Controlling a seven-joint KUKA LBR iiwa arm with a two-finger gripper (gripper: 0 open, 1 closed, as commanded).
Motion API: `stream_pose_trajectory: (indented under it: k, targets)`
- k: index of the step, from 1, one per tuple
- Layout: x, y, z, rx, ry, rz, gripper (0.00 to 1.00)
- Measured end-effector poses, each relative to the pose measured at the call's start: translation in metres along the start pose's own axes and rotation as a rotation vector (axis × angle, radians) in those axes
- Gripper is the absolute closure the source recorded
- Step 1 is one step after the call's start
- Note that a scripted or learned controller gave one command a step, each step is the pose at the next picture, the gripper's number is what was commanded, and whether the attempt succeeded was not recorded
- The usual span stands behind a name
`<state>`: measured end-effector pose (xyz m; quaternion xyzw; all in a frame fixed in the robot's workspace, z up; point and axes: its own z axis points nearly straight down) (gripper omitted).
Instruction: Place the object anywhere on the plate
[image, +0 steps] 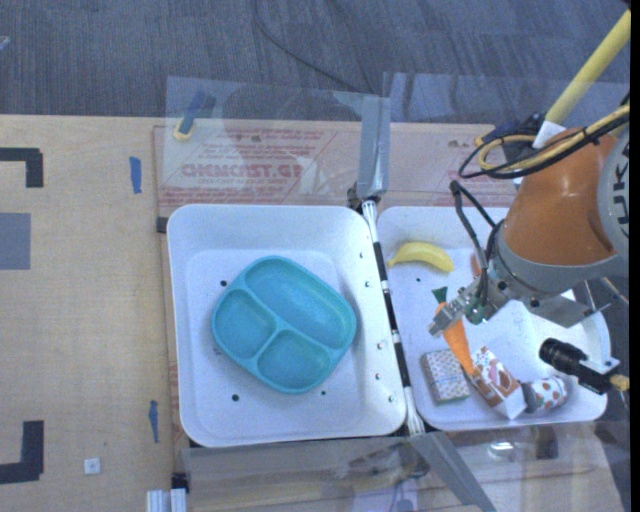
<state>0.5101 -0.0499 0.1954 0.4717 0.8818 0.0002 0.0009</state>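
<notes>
A blue divided plate (285, 322) lies in the left bin (190, 250), with nothing on it. My gripper (452, 312) hangs low over the right bin (530, 420), at the upper end of an orange carrot (459, 346). The carrot's green top (440, 293) shows just left of the gripper. The carrot still rests on the bin floor. The orange-banded wrist hides the bin's far right part.
In the right bin a yellow banana (421, 256) lies at the back. A tan square block (444, 375), a red-and-white carton (497, 381) and a small patterned piece (546, 393) crowd the front. A metal divider (385, 310) separates the bins.
</notes>
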Motion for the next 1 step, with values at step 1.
stream_pose_trajectory:
  k: [1]
  targets:
    - [0.0544,0.0524,0.0109,-0.001,-0.001,-0.069,1.00]
